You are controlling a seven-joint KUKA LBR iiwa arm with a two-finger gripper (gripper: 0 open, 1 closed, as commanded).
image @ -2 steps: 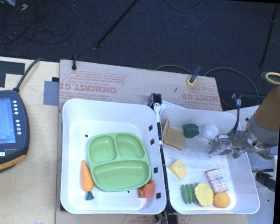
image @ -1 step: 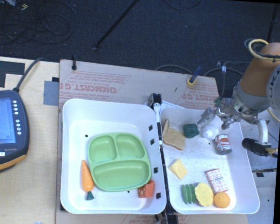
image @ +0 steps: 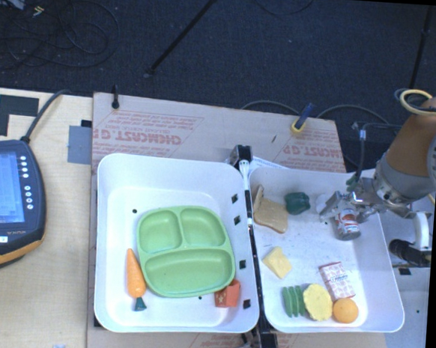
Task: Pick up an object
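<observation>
My gripper (image: 348,208) hangs low over the upper right part of the right bin (image: 389,295), right above a small silver can with a red label (image: 349,225). The can stands just under the gripper's tip, and the two seem to touch. A bread slice (image: 270,213) and a dark green lump (image: 298,202) lie to the can's left. Further forward in this bin are a yellow cheese wedge (image: 276,262), a red and white packet (image: 335,278), an orange (image: 345,310), a yellow fruit (image: 317,301) and green beans (image: 293,300).
The left bin (image: 114,199) holds a green divided plate (image: 185,251), a carrot (image: 136,274) at its left and a red piece (image: 228,294) at its front right. A control tablet (image: 6,198) lies on the bench at far left. Cables hang behind the bins.
</observation>
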